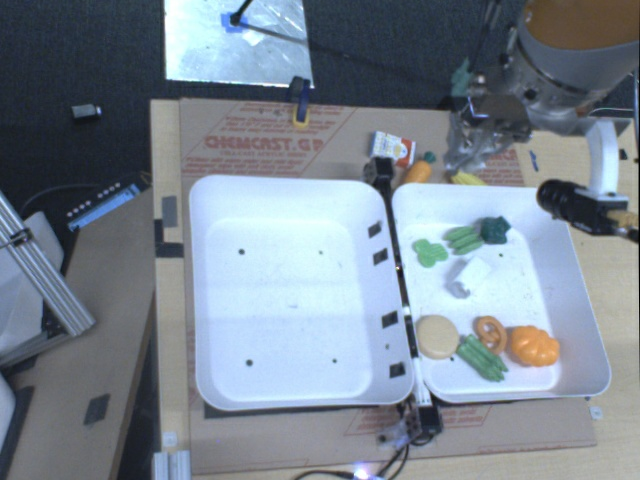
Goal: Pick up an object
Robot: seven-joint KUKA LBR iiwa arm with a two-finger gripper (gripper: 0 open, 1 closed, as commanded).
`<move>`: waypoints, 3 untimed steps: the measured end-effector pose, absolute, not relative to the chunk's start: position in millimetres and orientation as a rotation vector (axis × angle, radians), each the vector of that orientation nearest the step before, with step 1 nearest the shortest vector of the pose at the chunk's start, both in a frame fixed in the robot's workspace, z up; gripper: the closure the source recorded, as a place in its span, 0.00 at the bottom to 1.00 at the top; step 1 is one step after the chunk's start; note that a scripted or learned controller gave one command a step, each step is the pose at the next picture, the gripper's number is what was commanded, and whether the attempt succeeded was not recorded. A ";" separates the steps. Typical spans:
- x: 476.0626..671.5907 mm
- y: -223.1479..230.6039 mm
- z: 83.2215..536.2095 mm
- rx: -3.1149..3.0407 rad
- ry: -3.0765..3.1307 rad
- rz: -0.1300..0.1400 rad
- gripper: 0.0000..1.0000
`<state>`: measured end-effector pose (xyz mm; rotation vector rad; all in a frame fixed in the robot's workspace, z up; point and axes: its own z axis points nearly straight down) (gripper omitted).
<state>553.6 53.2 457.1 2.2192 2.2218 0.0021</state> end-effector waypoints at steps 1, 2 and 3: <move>514.0 63.2 471.7 2.216 2.226 0.001 1.00; 593.1 54.9 486.6 2.217 2.219 0.009 1.00; 600.2 56.3 499.9 2.216 2.224 0.003 1.00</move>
